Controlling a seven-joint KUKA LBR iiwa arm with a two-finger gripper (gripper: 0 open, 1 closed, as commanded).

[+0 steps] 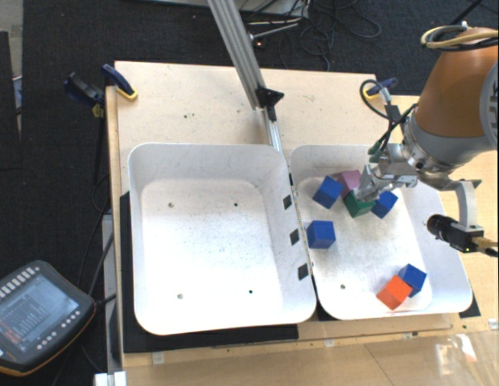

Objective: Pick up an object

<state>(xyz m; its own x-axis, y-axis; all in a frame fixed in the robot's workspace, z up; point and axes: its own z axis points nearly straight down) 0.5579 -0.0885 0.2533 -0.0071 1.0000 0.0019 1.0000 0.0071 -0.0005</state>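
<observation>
The right bin [443, 292] holds several small blocks. A blue cube [328, 192], a pink block [349, 181], a green block [360, 207] and a blue block [384, 205] cluster at its far side. Another blue cube [320, 234] lies near the bin's left wall. An orange cube [393, 293] and a blue cube [413, 278] sit together at the front right. My gripper [368, 190] reaches down from the right onto the cluster, right over the green block and beside the pink one. Its fingertips are hidden among the blocks.
The left bin [153, 240] lies beside the right one. A slanted metal pole [237, 43] crosses the back of the bench. Blue-and-yellow clamps [119, 83] sit at the bench's far-left corner. A teach pendant [32, 316] rests at the lower left, off the bench.
</observation>
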